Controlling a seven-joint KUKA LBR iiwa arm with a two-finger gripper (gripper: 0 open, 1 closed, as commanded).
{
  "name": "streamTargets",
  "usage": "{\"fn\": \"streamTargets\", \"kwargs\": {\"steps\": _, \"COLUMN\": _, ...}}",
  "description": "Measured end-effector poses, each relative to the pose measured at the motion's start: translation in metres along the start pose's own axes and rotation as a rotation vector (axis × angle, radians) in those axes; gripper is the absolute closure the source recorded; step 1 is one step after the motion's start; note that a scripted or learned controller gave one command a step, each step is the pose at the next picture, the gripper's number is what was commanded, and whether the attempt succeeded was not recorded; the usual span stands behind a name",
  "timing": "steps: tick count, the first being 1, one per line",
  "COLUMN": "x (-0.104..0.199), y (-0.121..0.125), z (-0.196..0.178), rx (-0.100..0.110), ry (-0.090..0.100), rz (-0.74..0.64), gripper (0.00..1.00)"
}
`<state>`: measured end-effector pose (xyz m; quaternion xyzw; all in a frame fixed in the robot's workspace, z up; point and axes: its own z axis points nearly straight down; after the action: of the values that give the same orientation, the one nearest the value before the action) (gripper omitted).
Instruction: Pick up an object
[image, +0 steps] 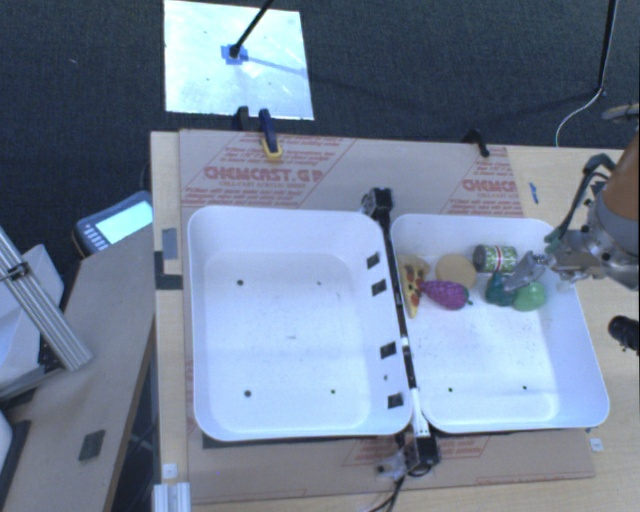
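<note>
Ref pt = the right shallow white plastic bin (560, 400). All loose items sit in its far half, in a loose row. Small green-labelled metal can (494, 258) lies on its side by the bin's far wall, long axis running left-right, its silvery end facing left toward the divider. Just nearer than it, a teal rounded lump (497, 291) and a light-green rounded lump (531, 296) touch each other; no clear long axis on either. Left of these, a purple eggplant-shaped toy (446, 293) lies w/ long axis roughly left-right, and a tan round disc (456, 268) sits just beyond it. A yellow-and-red pizza-slice toy (412, 281) lies against the bin's left wall, pointing toward the near edge. The metallic end effector (524, 274) reaches in over the bin's right rim, tip down among the can and the two green lumps; can't tell its finger state. The left shallow white plastic bin (290, 320) adjoins the ref bin's left wall. Both rest on a brown printed cardboard sheet (330, 170) on a pale wood worktop (165, 200); dark carpet floor (80, 90) beyond.
</note>
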<state>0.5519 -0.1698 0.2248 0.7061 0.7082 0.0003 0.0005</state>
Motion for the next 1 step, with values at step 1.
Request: {"fn": "streamTargets", "kwargs": {"steps": 1, "x": 0.0206, "y": 0.0331, "z": -0.2039, "rx": -0.021, "ry": -0.005, "rz": -0.005, "gripper": 0.0}}
